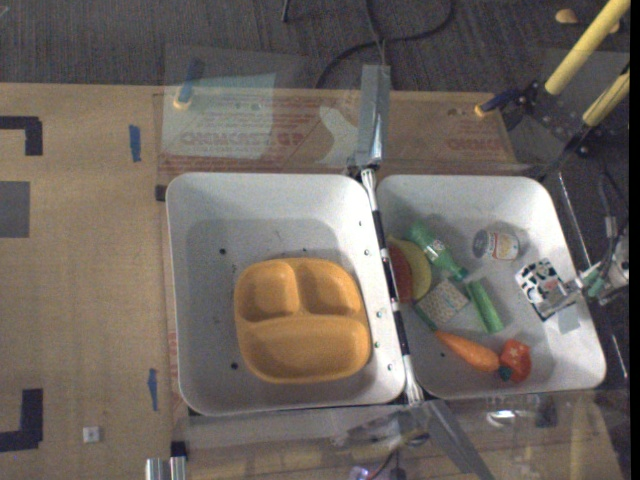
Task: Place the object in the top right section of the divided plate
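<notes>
An orange divided plate [300, 320] lies in the left white bin [190, 268], a little right of the bin's middle. It has two small sections at the top and one wide section below. Its top right section [331, 286] shows bare orange surface. The right bin [560, 218] holds the loose objects: a green bottle [436, 248], a small can [498, 241], a carrot [468, 351], a red tomato-like piece [515, 360], a red and yellow fruit slice [408, 268], a green stick [487, 306] and a small flat packet [443, 303].
A black-and-white patterned box [543, 286] rests against the right bin's right wall. A metal rail [385, 268] runs between the two bins. Yellow-handled clamps [590, 38] stand beyond the bench at the top right. A clear plastic sheet [250, 118] lies behind the bins.
</notes>
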`<state>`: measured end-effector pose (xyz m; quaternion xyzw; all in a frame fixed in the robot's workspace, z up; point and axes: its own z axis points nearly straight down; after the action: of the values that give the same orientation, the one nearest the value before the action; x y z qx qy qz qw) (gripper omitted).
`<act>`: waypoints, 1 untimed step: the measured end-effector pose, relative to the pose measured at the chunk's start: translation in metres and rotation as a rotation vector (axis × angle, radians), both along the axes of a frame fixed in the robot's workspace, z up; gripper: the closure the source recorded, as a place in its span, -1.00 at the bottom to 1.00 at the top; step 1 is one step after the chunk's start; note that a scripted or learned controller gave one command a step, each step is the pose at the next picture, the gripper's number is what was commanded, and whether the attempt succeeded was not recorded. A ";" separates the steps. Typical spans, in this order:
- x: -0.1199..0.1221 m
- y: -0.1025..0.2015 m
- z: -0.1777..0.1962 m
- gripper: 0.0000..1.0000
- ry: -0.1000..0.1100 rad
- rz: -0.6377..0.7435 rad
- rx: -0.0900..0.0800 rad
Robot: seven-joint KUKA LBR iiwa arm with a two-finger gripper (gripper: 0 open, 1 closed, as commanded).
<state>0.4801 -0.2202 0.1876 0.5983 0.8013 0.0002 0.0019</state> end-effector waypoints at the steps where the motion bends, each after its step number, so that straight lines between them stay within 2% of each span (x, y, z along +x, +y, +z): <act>1: 0.001 -0.001 0.011 1.00 -0.004 0.000 -0.002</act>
<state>0.4812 -0.2213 0.1981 0.5984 0.8012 0.0007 0.0043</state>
